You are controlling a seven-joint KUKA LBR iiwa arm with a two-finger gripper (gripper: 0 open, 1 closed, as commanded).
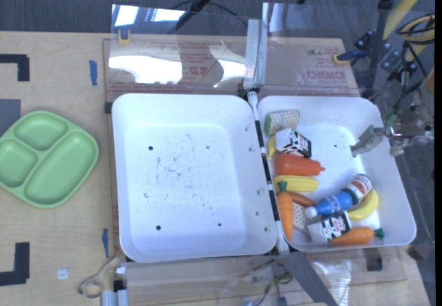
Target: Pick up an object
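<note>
Nearest the camera, along the bench's front edge, lie clear plastic wrap (324, 271) and a loop of cord (97, 282), just below the two white bins. At the front of the right bin (397, 180) an orange toy carrot (356, 235) rests against the front wall, touching a small black-and-white carton (330, 227); behind them lie a blue bottle with a white cap (333, 204), a yellow banana (367, 205) and a small can (359, 187), all touching or overlapping. Further back sit a yellow corn cob (297, 184), an orange-red bottle (299, 166), a second black-and-white carton (293, 144) and a mesh-patterned sponge (283, 120), while another carrot (284, 215) stands along the dividing wall. The pile crowds the bin's left and front, probably because the loose items were tipped in there and left to settle against the walls, so any of them is a candidate for picking. The left bin (128, 159) holds nothing visible beyond faint scuff marks, and a green divided plate (45, 158) lies well apart on the wooden bench (48, 242). The gripper (369, 139) hangs over the right bin's back-right corner, near the rim and apart from every toy; its grey finger touches nothing, and nothing is seen between the fingers. How far it stands open cannot be told from this angle.
</note>
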